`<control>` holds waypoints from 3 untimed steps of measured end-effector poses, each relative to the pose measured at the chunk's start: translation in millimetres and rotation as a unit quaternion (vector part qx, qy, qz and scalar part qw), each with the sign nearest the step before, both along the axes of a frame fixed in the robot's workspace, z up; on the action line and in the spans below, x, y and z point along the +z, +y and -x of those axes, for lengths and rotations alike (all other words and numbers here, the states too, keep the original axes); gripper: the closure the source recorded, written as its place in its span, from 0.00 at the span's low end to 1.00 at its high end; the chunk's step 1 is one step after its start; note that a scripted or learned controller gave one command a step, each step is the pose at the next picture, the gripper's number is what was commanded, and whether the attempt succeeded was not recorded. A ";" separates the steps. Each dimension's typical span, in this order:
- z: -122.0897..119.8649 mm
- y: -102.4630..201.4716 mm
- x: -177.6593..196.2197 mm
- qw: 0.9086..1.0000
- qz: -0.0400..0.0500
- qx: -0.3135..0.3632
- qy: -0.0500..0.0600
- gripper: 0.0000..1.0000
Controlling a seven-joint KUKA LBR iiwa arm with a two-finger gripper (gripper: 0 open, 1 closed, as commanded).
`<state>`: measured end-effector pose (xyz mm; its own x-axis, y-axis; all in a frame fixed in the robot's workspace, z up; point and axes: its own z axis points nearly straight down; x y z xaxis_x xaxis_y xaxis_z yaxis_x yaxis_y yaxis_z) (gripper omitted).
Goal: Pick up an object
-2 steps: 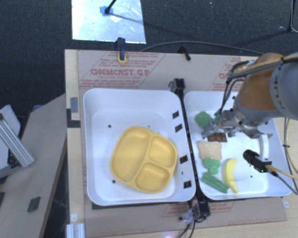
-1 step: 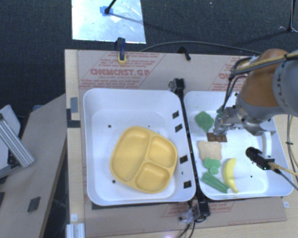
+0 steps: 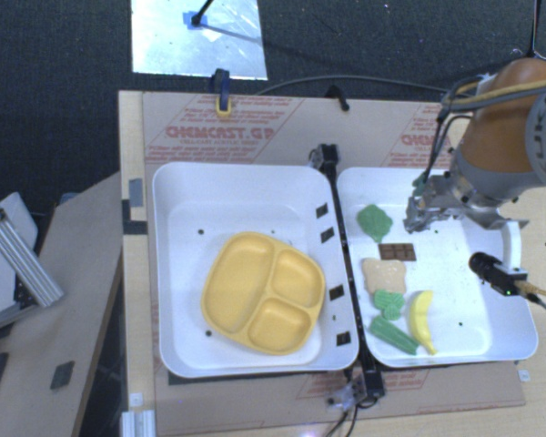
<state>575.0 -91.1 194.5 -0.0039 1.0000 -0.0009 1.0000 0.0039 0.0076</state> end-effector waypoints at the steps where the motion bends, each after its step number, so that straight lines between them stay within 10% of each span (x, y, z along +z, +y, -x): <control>1: -1.5 -0.3 28.0 1.000 0.000 0.000 0.001 1.00; 3: -30.9 102.5 42.3 1.000 -0.002 0.003 0.002 1.00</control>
<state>605.9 11.4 236.8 -0.0108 0.9999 0.0026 0.9999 0.0108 0.0035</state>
